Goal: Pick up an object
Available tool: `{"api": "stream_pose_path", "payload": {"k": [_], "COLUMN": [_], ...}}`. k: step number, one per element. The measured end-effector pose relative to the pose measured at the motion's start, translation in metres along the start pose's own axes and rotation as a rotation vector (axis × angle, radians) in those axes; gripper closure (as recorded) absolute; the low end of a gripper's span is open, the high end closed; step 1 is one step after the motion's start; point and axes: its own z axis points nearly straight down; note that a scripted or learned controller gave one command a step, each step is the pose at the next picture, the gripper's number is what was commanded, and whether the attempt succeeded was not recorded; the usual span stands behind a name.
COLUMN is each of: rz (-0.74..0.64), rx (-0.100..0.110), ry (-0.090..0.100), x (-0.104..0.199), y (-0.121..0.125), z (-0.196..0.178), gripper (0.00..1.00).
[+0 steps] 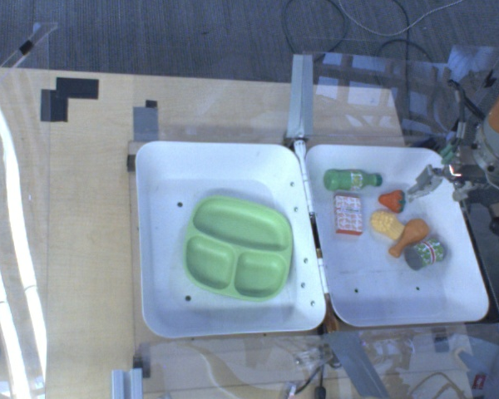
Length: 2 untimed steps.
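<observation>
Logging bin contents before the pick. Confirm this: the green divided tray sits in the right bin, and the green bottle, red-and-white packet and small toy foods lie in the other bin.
Not right. The camera view shows the green divided tray in the left bin. The green bottle, red-and-white packet and small toy foods lie in the other bin, the right bin.

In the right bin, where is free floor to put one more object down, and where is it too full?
The right bin is bare along its front, below the grey can, and in its left front corner under the red-and-white packet. Its middle and back are crowded: green bottle, yellow item, orange drumstick, and the gripper.
</observation>
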Motion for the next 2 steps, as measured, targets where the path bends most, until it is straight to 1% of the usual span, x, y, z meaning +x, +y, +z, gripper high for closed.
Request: {"api": "stream_pose_path", "payload": {"k": [1, 2], "rz": [-0.061, -0.095], "rx": [-0.018, -0.008], "ry": [-0.007, -0.001], "x": [-0.01, -0.009], "y": [-0.016, -0.05], "z": [0.102, 0.118], "gripper": [0.0, 0.0]}}
